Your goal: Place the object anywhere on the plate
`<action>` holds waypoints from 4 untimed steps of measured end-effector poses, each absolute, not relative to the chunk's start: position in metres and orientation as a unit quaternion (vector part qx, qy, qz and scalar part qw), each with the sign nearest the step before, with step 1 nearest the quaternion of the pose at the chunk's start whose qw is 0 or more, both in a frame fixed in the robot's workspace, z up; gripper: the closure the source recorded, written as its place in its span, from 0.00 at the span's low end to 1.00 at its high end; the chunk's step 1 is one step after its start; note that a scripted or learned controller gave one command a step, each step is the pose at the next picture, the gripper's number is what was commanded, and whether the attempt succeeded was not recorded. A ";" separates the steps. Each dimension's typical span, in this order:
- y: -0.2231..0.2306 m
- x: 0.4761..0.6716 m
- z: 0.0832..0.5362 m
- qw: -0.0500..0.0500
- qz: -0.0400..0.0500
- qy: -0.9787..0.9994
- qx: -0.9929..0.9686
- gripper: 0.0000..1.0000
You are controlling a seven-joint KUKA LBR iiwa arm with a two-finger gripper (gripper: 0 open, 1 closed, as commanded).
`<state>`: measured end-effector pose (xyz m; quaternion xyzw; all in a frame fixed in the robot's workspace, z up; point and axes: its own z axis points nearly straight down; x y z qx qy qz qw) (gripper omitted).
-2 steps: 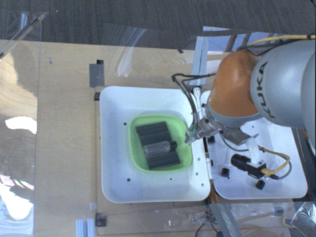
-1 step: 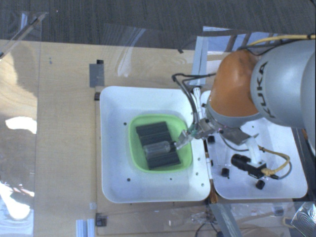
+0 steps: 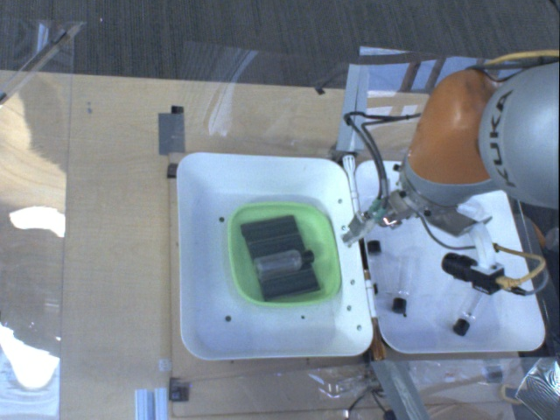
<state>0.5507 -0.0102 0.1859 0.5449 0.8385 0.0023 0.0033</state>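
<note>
On the wooden desk two shallow white bins are set side by side. In the left bin a green plate is seen near the middle, and on it lie dark blocks, laid slantwise. Across them rests a small clear bottle with a dark cap, its long axis running left to right and tipped slightly, the cap end toward the right. If the bottle is the object meant, it is already resting within the plate's rim, and the task is judged to be all but done.

Further right, just over the wall between the two bins, the claw is seen at the end of the grey and orange arm. The bottle is thus placed to the left of the claw and a little nearer, close by but apart from it; nothing is seen between the two. Nothing can be made out in its grip, and how far the claw is parted cannot be told, the tip being too small and pale against the white bin.

In the right bin a few small dark pieces are scattered, and a black fitting with cables hangs beneath the arm.

A next move, it is judged, would be a withdrawal to the right, away from the plate.
</note>
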 end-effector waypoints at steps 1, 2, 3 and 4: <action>-0.047 0.610 0.229 0.004 0.003 0.837 0.546 0.00; -0.111 0.552 0.245 0.004 0.001 0.883 0.470 0.00; -0.110 0.554 0.257 0.008 0.003 0.883 0.468 1.00; -0.045 0.546 0.227 0.003 0.002 0.889 0.458 1.00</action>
